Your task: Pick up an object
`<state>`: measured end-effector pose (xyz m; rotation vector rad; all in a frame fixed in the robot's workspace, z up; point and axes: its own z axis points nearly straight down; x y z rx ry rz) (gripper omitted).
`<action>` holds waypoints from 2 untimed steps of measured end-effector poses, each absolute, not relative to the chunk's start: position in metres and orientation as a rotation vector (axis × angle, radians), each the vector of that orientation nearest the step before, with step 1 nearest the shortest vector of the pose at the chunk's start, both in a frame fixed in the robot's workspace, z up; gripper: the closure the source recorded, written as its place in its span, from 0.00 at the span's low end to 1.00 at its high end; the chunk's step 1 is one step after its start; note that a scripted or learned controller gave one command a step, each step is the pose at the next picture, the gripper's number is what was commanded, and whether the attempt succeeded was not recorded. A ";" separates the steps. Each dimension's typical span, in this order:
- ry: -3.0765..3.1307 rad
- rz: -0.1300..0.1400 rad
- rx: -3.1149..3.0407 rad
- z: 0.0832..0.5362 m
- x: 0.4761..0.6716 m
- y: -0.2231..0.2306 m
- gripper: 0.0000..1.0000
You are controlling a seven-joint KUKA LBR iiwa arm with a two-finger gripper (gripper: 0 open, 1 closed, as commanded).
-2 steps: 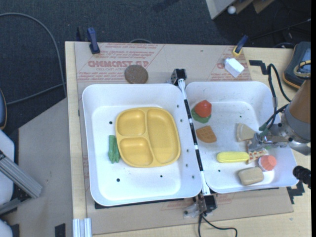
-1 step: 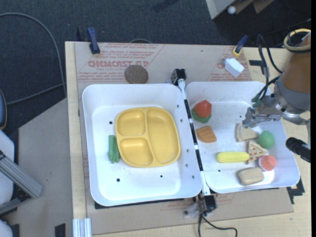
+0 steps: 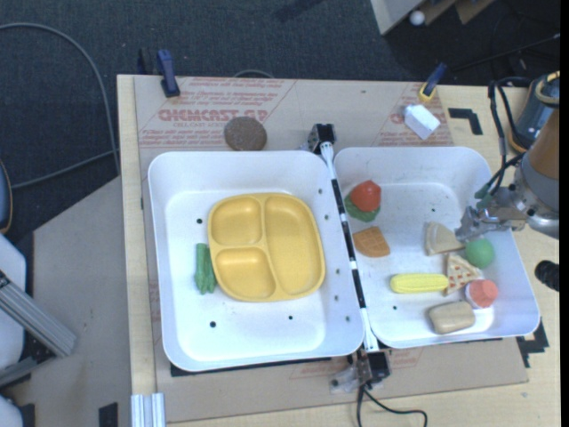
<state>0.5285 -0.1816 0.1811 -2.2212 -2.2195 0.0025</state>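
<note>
A: Scanning left to right. Left bin: one green pod-shaped piece, one yellow divided plate.
B: And right bin?
A: Holding eight toy foods: red-green tomato, orange slice, yellow corn, tan wedge, pizza slice, tan bread roll, green ball, pink round piece.
B: Hand state?
A: Hand down at right side, just beside tan wedge and green ball. Can't tell whether gripping or not; nothing seen between tips.
B: Handling?
A: Probably light, hard, slick plastic. Ball likely to roll, so pinch across middle. Wedge safer across flat faces.
</note>
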 end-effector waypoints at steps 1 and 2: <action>-2.220 0.001 -2.221 0.181 0.529 -0.181 0.00; -2.223 -0.001 -2.222 0.182 0.559 -0.119 0.00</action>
